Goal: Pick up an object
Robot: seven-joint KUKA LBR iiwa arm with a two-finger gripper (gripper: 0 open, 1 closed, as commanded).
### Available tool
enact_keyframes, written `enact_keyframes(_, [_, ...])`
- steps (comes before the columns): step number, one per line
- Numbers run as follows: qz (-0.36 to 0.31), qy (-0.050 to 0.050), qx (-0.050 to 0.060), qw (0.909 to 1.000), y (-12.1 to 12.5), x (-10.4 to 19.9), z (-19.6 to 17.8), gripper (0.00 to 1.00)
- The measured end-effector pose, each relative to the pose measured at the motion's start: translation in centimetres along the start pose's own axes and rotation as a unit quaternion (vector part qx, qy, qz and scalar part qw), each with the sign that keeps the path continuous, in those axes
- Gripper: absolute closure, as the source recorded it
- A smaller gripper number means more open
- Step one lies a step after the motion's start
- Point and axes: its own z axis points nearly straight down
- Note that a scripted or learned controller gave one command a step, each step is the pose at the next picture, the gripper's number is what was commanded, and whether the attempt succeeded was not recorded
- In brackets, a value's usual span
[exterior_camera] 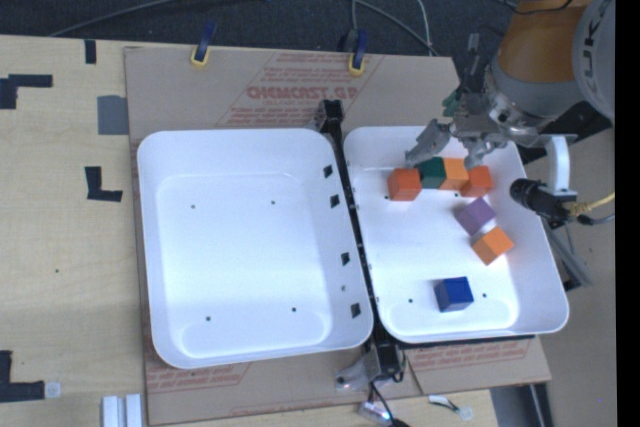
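Observation:
Several small blocks lie in the right bin (pixel 400 300). An orange block (pixel 404 184), a green block (pixel 432 173), a lighter orange block (pixel 455 172) and another orange block (pixel 477 180) form a row near its far side. A purple block (pixel 475 214) and an orange block (pixel 493 244) sit further right, and a blue block (pixel 453 293) lies near the front. My gripper (pixel 450 150) hangs open just above the row, one finger left of the green block, the other by the right orange block. Nothing is between its fingers.
The left bin (pixel 240 245) lies beside the right one, joined by a black clip strip (pixel 345 215). Both rest on a cardboard sheet (pixel 270 90) with clamps at its far edge. Cables run across the dark floor behind. A black cylinder (pixel 540 198) juts out by the right bin's edge.

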Motion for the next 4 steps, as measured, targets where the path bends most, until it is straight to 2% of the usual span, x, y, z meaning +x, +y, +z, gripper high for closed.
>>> enact_keyframes(2, [0.000, 0.000, 0.002, 1.0000, 0.4, 0.7, 8.7, 0.00])
enact_keyframes(3, [0.000, 0.000, 0.002, 1.0000, -0.5, 0.2, 13.7, 0.00])
enact_keyframes(4, [0.000, 0.000, 0.000, 1.0000, -0.4, 0.2, 12.4, 1.00])
